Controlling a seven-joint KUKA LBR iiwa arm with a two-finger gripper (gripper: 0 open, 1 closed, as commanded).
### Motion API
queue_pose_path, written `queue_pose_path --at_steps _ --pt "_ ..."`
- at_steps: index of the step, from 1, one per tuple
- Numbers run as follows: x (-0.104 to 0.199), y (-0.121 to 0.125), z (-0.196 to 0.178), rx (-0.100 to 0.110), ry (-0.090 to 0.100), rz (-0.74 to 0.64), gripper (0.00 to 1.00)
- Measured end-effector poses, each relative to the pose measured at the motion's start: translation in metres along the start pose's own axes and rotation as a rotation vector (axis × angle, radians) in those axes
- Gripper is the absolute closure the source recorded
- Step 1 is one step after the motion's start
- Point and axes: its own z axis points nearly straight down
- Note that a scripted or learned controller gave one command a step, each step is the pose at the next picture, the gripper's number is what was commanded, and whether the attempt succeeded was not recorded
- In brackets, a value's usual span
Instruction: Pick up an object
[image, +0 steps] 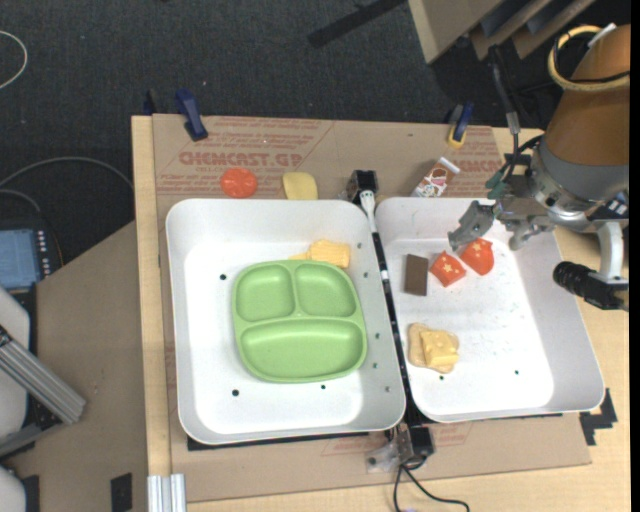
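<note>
the gripper (495, 222) hangs over the far part of the right bin (560, 390), and its two grey fingers (468, 228) stand spread apart with nothing between them; one finger points down toward two red blocks (462, 262) that lie side by side just below it, near the bin's far wall. a small brown block (416, 275) lies just left of the red ones, close to the ridge where the two bins meet. nearer the front, a pale yellow lump (433, 348) sits hard against that same inner edge. the right and front stretches of this bin's floor are bare white, speckled with dark crumbs, leaving open room on that side. in the left bin (195, 300) a green divided plate (298, 320) takes up the middle, with a yellow piece (328, 253) touching its far rim; a bare margin runs around the plate to the bin walls. outside the bins, on the cardboard (160, 200) along the far edge, lie an orange round thing (238, 182), a pale yellow piece (299, 186) and a small packet (434, 180).
</note>
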Motion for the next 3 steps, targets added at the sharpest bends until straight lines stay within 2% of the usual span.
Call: queue_pose_path --at_steps 1,2,3 --pt "-0.011 0.017 0.092 0.008 0.001 0.001 0.00" --pt "-0.018 0.047 0.161 -0.002 0.002 0.000 0.00" --pt "-0.019 0.049 0.144 -0.011 -0.001 0.000 1.00"
